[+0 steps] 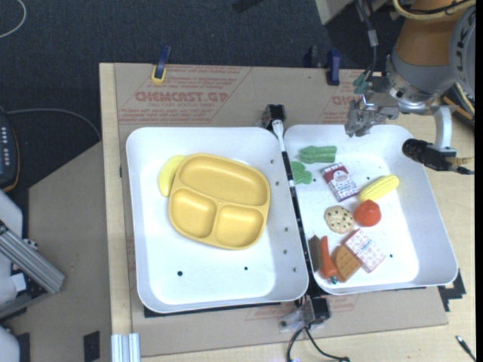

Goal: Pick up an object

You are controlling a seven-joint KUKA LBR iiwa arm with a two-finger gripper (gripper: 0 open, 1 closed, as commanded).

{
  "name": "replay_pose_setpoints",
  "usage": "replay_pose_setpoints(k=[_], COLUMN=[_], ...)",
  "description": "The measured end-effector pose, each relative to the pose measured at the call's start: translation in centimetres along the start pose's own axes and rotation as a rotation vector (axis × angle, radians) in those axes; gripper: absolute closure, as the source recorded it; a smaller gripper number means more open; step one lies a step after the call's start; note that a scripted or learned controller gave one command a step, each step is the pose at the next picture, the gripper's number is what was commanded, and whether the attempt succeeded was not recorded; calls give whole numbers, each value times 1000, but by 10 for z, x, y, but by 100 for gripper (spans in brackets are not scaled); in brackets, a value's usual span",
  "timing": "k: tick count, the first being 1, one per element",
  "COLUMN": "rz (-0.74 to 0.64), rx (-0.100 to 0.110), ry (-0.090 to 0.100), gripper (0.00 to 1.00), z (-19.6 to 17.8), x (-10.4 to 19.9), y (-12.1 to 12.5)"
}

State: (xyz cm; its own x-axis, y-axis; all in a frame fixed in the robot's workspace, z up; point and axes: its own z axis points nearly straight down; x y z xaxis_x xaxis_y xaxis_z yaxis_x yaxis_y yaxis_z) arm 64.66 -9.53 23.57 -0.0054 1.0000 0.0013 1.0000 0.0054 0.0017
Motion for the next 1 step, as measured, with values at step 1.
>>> replay_pose_setpoints(k=[1], rz=[0], rx=[5], ry=[1], gripper=[100], z=[18], x=[52], y=[-15])
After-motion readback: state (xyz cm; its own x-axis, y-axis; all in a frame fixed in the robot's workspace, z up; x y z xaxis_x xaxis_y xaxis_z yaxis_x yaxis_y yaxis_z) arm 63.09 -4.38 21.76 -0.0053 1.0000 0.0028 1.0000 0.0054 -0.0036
